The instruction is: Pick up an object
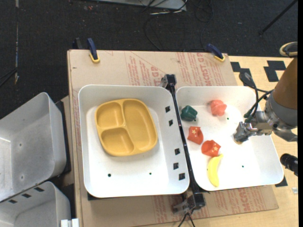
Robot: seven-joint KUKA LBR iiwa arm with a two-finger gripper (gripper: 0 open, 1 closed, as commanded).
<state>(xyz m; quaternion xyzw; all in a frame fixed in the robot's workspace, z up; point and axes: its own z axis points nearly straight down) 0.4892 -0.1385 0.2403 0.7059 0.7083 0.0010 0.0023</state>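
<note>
Beside red pieces, yellow curved banana [214, 170]

You get even, bright light from overhead; the white bins [128, 183] nearly wash out, shadows beneath them stay soft, the dark floor [42, 27] at upper left loses detail, and focus looks slightly soft.

Counted two white bins [85, 141] [270, 169], one yellow divided plate [126, 126] in the left, and in the right one green piece [189, 112], one pink [218, 107], two red [195, 134] [211, 148], one banana [214, 170].
</note>
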